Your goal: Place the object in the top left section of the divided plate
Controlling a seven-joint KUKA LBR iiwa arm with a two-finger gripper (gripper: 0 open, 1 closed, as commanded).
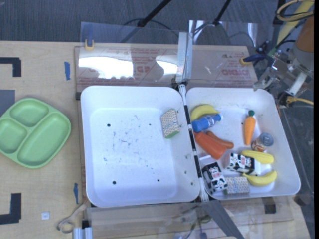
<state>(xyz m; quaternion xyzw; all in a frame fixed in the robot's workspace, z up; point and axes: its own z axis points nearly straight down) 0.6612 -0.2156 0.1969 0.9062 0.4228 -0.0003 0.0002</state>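
Two shallow white plastic bins are sitting side by side on the wooden bench; the left bin is holding one small patterned sponge-like block, lying near its right wall; the right bin is crowded with a yellow toy banana, a blue plastic bottle lying just below it, an orange-red toy pepper, an orange toy carrot standing near the right side, two more yellow bananas at the lower right, and black-and-white cow-patterned cartons along the bottom; a light green divided plate with three sections is resting on the bench, well apart to the left of both bins; the arm's wrist end and gripper are hanging at the upper right, over the far corner of the right bin; whether the claw is open or closed I cannot tell.
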